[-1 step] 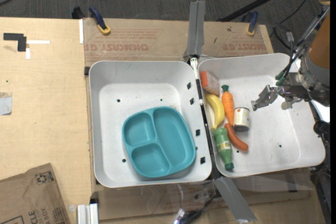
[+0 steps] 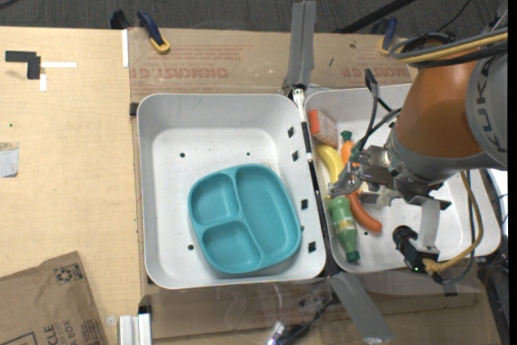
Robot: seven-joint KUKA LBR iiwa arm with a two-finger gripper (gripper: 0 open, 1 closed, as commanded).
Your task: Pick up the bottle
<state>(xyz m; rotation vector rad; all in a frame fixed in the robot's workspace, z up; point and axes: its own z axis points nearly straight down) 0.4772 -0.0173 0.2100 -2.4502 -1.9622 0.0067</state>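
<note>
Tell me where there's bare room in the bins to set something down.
Left bin: bare floor behind and left of the teal divided plate. Right bin: crowded along its left wall, where the green bottle, banana and carrots lie under the gripper.

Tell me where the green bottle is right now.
The green bottle lies in the right bin, along its left wall near the front, just below the yellow banana and beside an orange carrot.

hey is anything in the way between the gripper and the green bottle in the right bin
Nothing visible blocks it. The gripper hangs right above the bottle's cap end. A banana and an orange carrot-like piece crowd its sides.
</note>
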